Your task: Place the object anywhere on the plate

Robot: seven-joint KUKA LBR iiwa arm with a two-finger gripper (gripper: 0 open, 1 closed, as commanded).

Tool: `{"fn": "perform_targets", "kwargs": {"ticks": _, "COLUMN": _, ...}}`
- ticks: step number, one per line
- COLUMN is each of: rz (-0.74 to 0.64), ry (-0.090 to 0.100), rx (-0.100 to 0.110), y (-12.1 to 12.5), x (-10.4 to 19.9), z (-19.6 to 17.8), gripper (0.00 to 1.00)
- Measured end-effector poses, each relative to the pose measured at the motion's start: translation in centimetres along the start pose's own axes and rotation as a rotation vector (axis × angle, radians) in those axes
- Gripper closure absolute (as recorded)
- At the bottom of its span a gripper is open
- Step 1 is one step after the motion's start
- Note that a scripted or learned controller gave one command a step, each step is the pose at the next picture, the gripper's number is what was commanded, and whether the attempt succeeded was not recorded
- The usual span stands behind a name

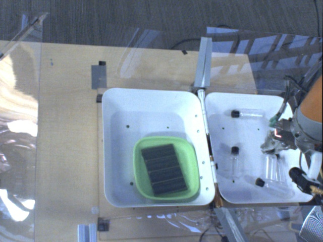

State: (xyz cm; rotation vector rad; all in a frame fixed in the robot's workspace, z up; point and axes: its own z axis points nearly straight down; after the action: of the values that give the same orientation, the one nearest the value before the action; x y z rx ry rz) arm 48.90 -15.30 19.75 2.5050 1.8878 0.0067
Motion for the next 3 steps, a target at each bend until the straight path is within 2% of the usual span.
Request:
{"fn": "perform_targets", "kwargs": {"ticks": 1, "rz": -0.062, "ry": 0.001, "rx": -0.002, "y": -0.7, "x": 6.5, "z": -5.7, "gripper": 1.00}}
{"fn": "perform_targets", "kwargs": {"ticks": 2, "rz": -0.146, "ry": 0.001, "rx": 0.001, "y": -3.2, "x": 13.3, "z": -3.0, "gripper": 1.00}}
{"fn": "perform_targets", "kwargs": {"ticks": 3, "rz": -0.311, "ry": 0.002, "rx": 0.004, "y": -5.2, "x": 17.5, "z": 1.3, "gripper": 1.00}}
